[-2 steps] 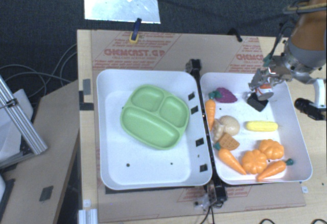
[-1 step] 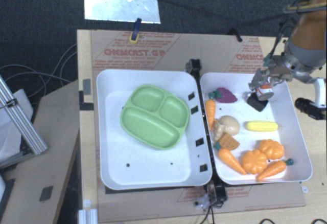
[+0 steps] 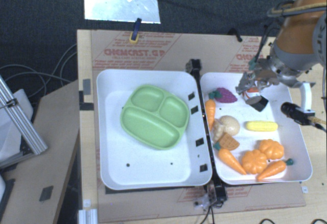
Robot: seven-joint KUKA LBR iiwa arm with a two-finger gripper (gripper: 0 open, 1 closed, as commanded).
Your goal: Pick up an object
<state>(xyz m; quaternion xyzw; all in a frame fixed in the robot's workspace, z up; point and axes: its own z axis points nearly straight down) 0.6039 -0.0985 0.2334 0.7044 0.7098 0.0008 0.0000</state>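
Note:
The right bin (image 3: 291, 126) holds toy food: purple grapes (image 3: 225, 95), an upright carrot (image 3: 210, 111), a pale mushroom (image 3: 228, 126), a yellow corn cob (image 3: 261, 126), a brown cracker (image 3: 228, 142), two more carrots (image 3: 231, 160) (image 3: 273, 168) and two orange fruits (image 3: 253, 160) (image 3: 271, 149). My gripper (image 3: 253, 96) hangs over the bin's far part, just right of the grapes and above the corn. A small reddish patch shows at its tip; I cannot make out what it is.
In the left bin (image 3: 110, 131) lies a green divided plate (image 3: 155, 115). Black clips (image 3: 196, 110) line the wall between the two bins. A black cylinder (image 3: 294, 111) on the arm juts over the right bin's right side.

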